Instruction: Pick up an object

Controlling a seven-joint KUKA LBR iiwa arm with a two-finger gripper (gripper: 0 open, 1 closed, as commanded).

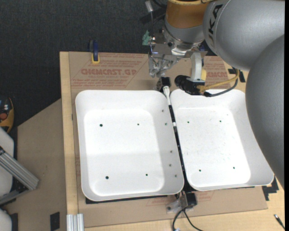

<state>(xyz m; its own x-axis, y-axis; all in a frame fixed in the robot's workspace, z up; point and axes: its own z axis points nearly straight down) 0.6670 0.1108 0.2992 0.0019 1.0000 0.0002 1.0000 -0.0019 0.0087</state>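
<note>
Claw (159, 68) above bins' far edge, no obj visible btwn fingers

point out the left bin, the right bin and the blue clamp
left bin (118, 146), camera view, bare floor
right bin (212, 144), camera view, bare floor
blue clamp (95, 48), camera view, its handle

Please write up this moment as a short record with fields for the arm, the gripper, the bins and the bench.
arm: grey arm with an orange band, reaching in from the right
gripper: gripper above the far edge of the bench, beyond the seam between the bins
left bin: white bin, small dark dots on its floor
right bin: white bin, fine specks on its floor
bench: brown board with red lettering, blue and yellow clamp at its far edge
</note>
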